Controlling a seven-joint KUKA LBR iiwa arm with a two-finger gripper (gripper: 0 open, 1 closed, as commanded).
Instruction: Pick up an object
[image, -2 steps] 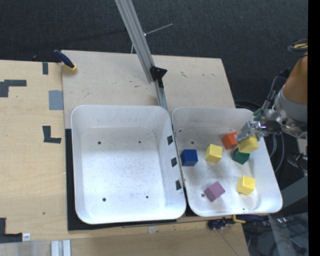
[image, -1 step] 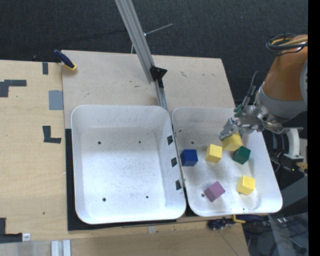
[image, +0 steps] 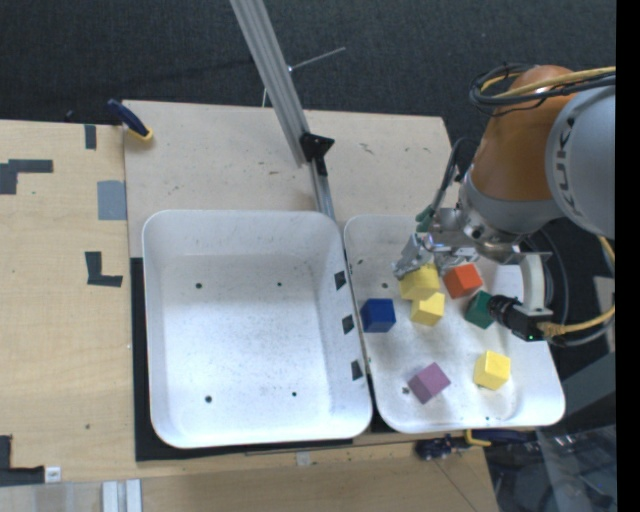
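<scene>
My gripper (image: 424, 254) hangs over the upper part of the right bin (image: 540, 400), under the grey and orange wrist. Just below its tip lies a yellow block (image: 419, 283), touching or nearly touching it; I cannot tell which. A second yellow block (image: 428, 309) sits right beneath the first. An orange block (image: 462, 280) and a green block (image: 479, 310) lie to the right of them. A blue cube (image: 378, 315) rests near the bin's left wall. Nearer the front are a purple block (image: 429, 382) and a third yellow block (image: 492, 369).
The left bin (image: 160, 250) stands beside the right one, sharing a raised middle rim (image: 352, 300). A slanted metal bar (image: 285, 90) runs down from the top to the bins' junction. Black cables and a connector (image: 520, 318) hang off the wrist over the right bin's right side.
</scene>
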